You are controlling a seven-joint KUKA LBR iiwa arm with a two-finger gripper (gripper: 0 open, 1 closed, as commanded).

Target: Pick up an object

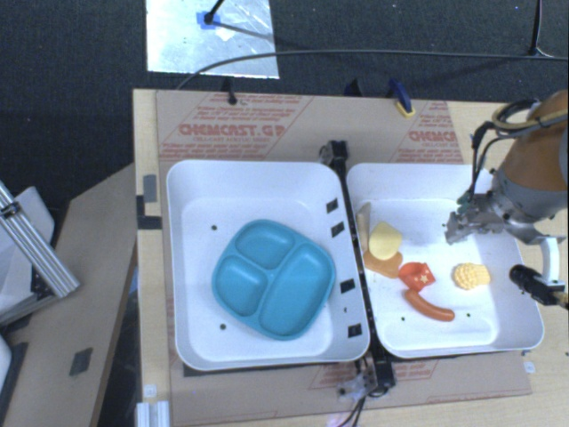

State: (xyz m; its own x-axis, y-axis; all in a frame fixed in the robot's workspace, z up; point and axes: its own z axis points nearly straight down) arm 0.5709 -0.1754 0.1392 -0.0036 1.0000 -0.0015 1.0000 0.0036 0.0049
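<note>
The right bin (498, 334) holds several toy foods: a yellow-and-orange piece (385, 245) at the left, a red piece (417, 275) beside it, an orange-red sausage (429, 306) toward the front, and a yellow corn cob (471, 277) on the right. The arm comes in from the right, its orange band near the frame's edge. My gripper (464, 226) hangs over the right bin's back right area, above and just behind the corn. Nothing shows between it and the toys.
The left bin (191, 238) holds a blue divided plate (273, 278). A black hinge strip (348, 247) runs between the bins. A cardboard sheet (240, 127) lies under both. Cables arc over the bench at the back.
</note>
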